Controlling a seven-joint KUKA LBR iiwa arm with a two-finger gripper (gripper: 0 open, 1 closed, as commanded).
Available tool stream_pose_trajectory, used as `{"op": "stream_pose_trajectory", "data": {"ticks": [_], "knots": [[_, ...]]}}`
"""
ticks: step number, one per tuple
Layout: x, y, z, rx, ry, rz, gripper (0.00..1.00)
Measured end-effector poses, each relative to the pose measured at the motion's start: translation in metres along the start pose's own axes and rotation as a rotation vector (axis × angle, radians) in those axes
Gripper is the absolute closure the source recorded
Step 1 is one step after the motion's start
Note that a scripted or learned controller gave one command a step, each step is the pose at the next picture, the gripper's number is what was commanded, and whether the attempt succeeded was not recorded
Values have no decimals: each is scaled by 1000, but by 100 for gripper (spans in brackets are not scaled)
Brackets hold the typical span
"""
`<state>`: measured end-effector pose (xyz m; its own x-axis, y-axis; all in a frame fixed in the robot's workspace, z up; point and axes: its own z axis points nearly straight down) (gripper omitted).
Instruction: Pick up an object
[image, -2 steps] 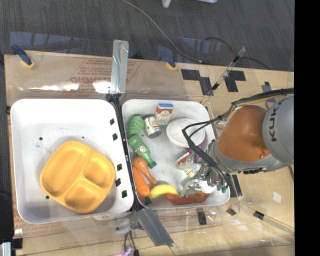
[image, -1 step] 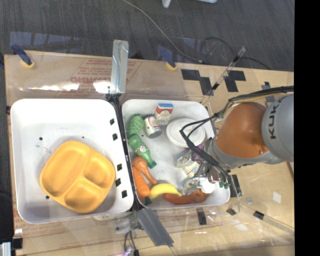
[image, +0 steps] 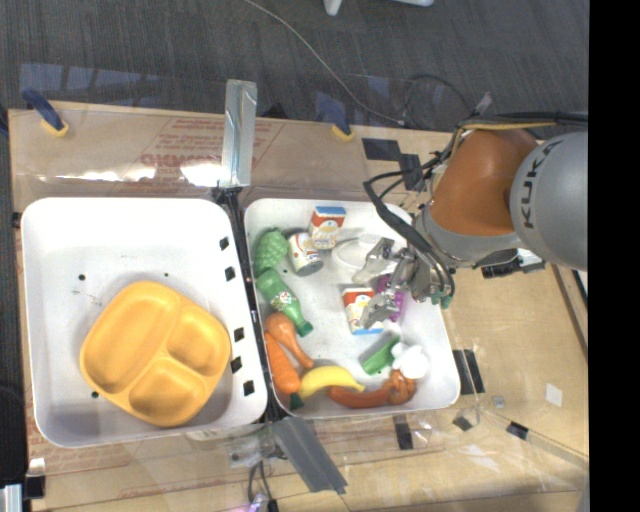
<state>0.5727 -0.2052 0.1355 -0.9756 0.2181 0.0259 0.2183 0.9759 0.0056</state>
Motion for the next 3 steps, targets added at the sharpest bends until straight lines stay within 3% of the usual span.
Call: {"op": "stream_pose_trajectory", "data": {"ticks": [1,2,3], "knots": [[-2,13,46,2,-14,-20,0],[10,36,45,3,-23,121,0],[38,-13,44,5,-26,-61,0]]}}
